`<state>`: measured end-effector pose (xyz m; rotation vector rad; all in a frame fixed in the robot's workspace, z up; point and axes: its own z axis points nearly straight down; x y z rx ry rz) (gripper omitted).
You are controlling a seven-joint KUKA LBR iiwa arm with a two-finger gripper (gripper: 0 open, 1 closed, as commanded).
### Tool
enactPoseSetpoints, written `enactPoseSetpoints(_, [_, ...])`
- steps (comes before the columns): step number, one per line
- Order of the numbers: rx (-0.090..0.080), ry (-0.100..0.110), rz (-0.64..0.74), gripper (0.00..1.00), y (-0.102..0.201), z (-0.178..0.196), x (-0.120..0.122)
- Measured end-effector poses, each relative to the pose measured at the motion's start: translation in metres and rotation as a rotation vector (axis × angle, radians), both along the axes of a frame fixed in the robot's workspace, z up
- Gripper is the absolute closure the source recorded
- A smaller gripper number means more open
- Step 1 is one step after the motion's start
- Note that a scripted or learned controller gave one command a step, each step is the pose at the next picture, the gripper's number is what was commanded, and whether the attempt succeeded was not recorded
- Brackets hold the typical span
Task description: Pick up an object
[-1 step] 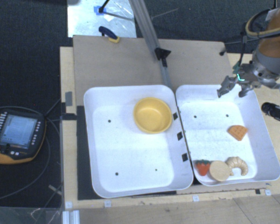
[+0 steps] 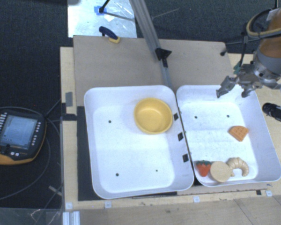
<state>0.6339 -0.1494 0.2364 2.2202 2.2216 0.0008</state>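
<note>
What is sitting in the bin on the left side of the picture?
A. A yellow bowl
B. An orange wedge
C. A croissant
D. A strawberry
A: the yellow bowl sits by itself near the top of the left bin, while the small food-like items all lie in the right bin.

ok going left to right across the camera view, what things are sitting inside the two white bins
Round yellow bowl in the left bin → small red strawberry-like toy → round beige disc → orange wedge-shaped piece, all three in the right bin. The pale croissant-shaped piece overlaps the wedge's span, so it's left out.
</note>
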Motion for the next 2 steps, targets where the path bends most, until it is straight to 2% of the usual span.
enactPoseSetpoints(1, [0.001, 0.004, -0.001, 0.0, -0.007, -0.055, -0.008])
enactPoseSetpoints(2, [0.001, 0.004, 0.0, 0.0, -0.001, -0.103, -0.016])
